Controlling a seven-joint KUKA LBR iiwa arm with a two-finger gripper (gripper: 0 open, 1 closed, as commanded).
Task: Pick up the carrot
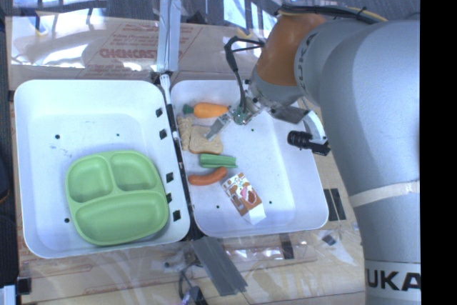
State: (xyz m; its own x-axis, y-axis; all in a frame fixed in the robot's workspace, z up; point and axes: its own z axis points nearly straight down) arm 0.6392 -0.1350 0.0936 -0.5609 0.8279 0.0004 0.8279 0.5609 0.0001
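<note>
Your carrot [210, 110] lies near the far edge of the right bin [300, 203], toward that bin's left side, with its green stub pointing at the divider between the two bins. The gripper [223, 123] hangs just beside the carrot's right end, at the near side of it, and one slim grey finger [216, 128] slants down and to the left over the slice of bread [198, 140] below the carrot. You cannot tell from this slanted view how far apart the fingers stand, and nothing shows between them, so do not count the carrot as held. Nearer to you in the same bin sit a small green vegetable piece [217, 161], a reddish sausage [206, 177] touching it, and a little printed carton [243, 197] (tipped on its side, near the bin's middle). The left bin [43, 125] carries a green divided plate [116, 195] in its near half. The grey arm [371, 125] comes in from the right.
</note>
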